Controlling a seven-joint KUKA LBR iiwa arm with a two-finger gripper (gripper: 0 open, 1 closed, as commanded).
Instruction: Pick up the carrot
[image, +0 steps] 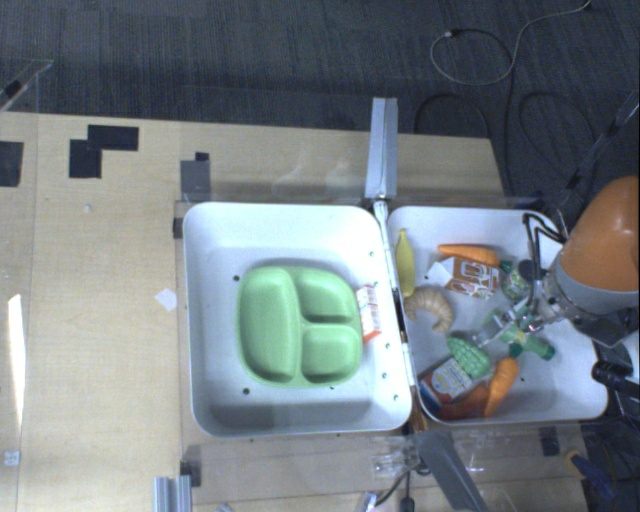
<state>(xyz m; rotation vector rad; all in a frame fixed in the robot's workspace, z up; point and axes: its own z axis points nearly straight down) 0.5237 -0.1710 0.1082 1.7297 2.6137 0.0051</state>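
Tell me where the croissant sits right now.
The croissant lies in the right bin, near its left wall, just below the banana and left of the gripper.

A robotics lab is showing here: a wooden worktop (100, 330) carrying metal-bracketed white bins (210, 300), cables (480, 60) trailing across dark carpet (200, 50) at the frame's top.

Grey arm (590, 290), orange band
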